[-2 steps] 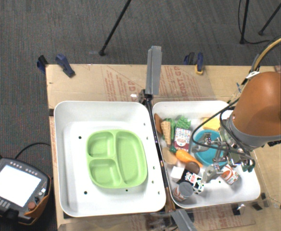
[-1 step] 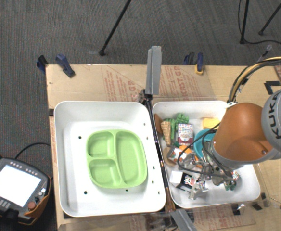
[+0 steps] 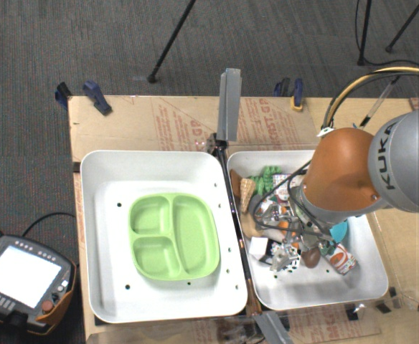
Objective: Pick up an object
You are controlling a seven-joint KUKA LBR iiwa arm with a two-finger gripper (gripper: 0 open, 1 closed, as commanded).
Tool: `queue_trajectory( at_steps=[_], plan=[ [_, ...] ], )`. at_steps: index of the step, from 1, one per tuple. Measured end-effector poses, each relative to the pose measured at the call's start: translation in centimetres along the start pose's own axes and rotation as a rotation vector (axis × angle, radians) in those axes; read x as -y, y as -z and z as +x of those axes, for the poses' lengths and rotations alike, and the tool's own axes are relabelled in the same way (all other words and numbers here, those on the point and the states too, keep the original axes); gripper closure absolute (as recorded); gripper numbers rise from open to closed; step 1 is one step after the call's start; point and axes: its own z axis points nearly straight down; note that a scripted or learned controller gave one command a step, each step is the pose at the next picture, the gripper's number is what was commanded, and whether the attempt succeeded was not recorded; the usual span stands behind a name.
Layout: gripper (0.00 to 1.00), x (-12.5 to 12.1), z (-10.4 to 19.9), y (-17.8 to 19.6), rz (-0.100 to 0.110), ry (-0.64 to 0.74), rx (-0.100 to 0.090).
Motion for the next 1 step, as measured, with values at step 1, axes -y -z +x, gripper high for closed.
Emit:
queue_trajectory(
  at_steps=[1],
  plan=[
    [0.00,0.71,-3.51,-0.03,0.000,-0.252,-0.001]
  ],
)
